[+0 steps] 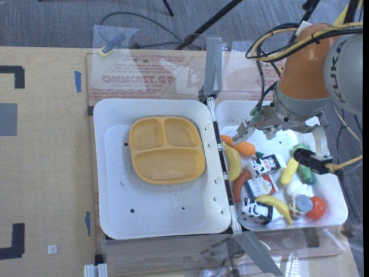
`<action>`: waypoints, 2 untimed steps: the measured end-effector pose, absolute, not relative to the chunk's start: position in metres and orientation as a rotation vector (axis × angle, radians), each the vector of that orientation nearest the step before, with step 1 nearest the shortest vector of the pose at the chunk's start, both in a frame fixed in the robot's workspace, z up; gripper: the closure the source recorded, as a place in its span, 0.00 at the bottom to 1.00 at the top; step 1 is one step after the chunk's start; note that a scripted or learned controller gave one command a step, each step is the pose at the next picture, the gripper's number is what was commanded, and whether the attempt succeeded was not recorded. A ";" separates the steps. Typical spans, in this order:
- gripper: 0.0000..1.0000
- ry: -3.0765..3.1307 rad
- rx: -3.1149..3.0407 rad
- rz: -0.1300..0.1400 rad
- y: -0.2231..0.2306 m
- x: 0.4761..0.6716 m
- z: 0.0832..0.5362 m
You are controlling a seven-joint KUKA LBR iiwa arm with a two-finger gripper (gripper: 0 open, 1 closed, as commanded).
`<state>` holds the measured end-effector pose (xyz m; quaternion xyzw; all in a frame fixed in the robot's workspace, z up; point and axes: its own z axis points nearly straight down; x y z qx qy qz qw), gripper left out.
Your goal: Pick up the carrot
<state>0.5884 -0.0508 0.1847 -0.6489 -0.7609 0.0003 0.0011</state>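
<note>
- The pincer (249, 129) hung over the back left part of the right bin (337, 209), under the grey arm (346, 68) with its orange band (305, 56). Its two fingers stood a little apart, and nothing was between them.
- The carrot (241, 147) lay just below the fingertips, near the left wall of the right bin. It was orange, with its thin end pointing to the left wall. I could not tell if a fingertip touched it.
- Beside the carrot, a yellow banana (234, 161) lay along the same wall, and a red-orange sausage-like piece (239, 184) lay below it.
- In the middle of the right bin there were small black-and-white cartons (266, 165), one more of them (257, 210) near the front edge.
- A second banana (277, 205) lay at the front, and a red tomato-like ball (315, 207) was in the front right corner, close to a small white and grey piece (300, 202).
- A yellow piece (289, 172) and a dark green one (305, 169) lay on the right side, under a black part of the arm.
- The left bin (115, 212) held a yellow divided plate (167, 150) with three compartments; nothing lay in them.
</note>
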 end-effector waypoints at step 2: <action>1.00 -2.443 -1.988 -0.009 -0.107 0.595 0.098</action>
